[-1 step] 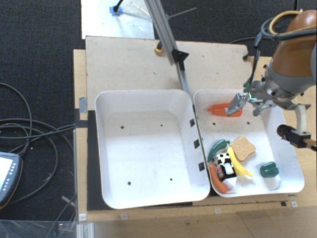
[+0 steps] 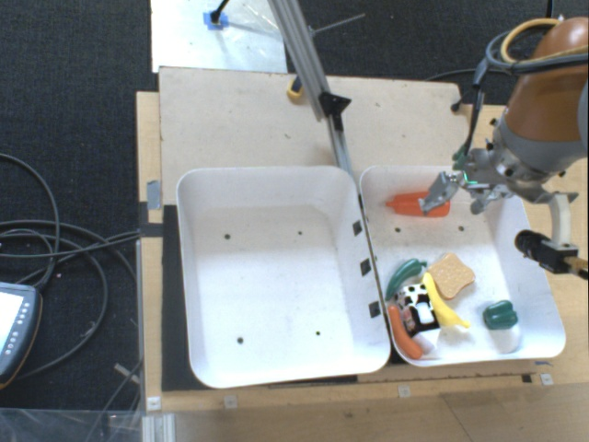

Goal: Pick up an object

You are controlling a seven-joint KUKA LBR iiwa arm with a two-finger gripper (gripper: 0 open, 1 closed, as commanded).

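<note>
My gripper (image 2: pixel 460 198) hangs over the far part of the right bin (image 2: pixel 543 293), fingers spread apart and open. Its left finger (image 2: pixel 439 194) overlaps the right end of an orange carrot-like piece (image 2: pixel 409 203) lying on the bin floor; nothing sits between the fingers. Nearer the front of the same bin lie a tan bread slice (image 2: pixel 452 275), a yellow banana (image 2: pixel 445 308), a dark green pepper (image 2: pixel 500 315), a green leafy piece (image 2: pixel 406 273), a black-and-white item (image 2: pixel 419 310) and a red-orange stick (image 2: pixel 404 331).
The left bin (image 2: pixel 267 175) stands beside the right one, sharing a divider with black clips (image 2: pixel 365 267). A grey metal pole (image 2: pixel 308 58) slants in from the top. Cables and a pendant (image 2: pixel 14 325) lie off the bench at the left.
</note>
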